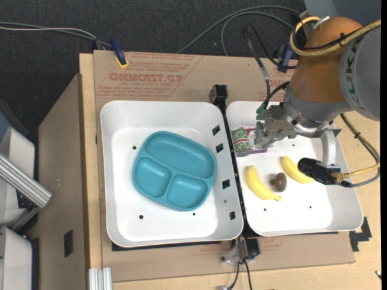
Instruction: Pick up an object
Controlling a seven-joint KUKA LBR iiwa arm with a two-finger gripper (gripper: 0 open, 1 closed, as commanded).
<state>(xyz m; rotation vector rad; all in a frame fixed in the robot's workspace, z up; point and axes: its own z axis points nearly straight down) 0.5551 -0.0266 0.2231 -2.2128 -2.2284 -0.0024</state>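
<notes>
In the right bin (314, 219) lie a yellow banana (261, 183), a second banana (294, 169) partly behind a black part of the arm, and a small brown round thing (278, 180) between them. A green and pink packet (245, 141) sits at the bin's upper left. My gripper (264, 139) hangs low over the packet's right edge, under the grey and orange arm (323, 59). A teal divided plate (174, 170) rests in the left bin (121, 162).
A black divider rail (228, 162) runs between the two bins. Cables loop over the cardboard sheet (157, 74) behind the bins. A black fitting with a yellow cable (320, 171) lies over the right bin's right side.
</notes>
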